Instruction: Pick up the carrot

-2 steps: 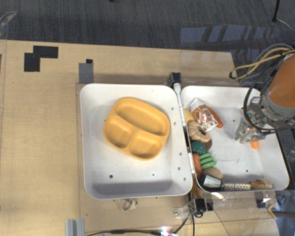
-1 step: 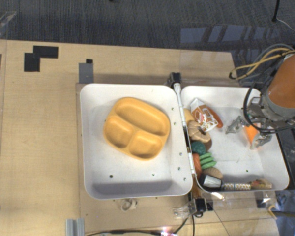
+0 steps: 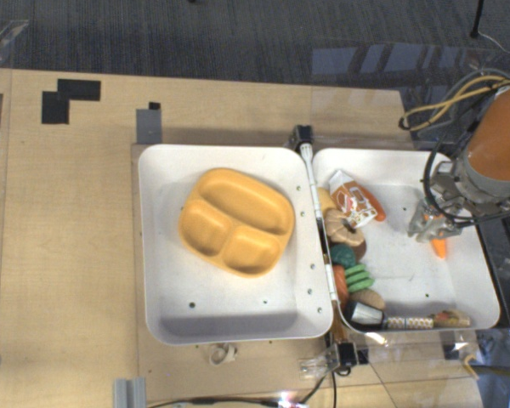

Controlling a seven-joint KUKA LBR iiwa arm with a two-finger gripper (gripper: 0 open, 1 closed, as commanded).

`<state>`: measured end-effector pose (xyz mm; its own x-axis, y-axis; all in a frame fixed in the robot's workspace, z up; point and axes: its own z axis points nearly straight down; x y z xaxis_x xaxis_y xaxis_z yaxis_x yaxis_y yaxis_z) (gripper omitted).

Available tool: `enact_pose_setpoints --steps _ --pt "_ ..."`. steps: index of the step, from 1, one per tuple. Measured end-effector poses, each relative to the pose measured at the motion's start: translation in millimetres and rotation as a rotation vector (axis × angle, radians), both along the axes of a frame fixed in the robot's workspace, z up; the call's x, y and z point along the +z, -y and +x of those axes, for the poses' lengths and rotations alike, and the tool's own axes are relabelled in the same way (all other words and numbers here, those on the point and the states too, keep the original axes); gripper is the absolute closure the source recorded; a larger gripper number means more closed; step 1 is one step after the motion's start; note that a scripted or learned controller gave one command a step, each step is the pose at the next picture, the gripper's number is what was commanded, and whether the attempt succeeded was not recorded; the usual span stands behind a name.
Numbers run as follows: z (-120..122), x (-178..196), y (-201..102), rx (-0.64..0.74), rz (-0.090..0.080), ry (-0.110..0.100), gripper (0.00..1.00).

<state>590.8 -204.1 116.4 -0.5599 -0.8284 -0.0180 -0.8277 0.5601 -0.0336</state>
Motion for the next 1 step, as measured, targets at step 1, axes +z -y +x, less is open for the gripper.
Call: enact_pose_setpoints --steps 1 --pt "-0.1 -0.4 -0.3 0.000 0.001 -0.001 0.00"
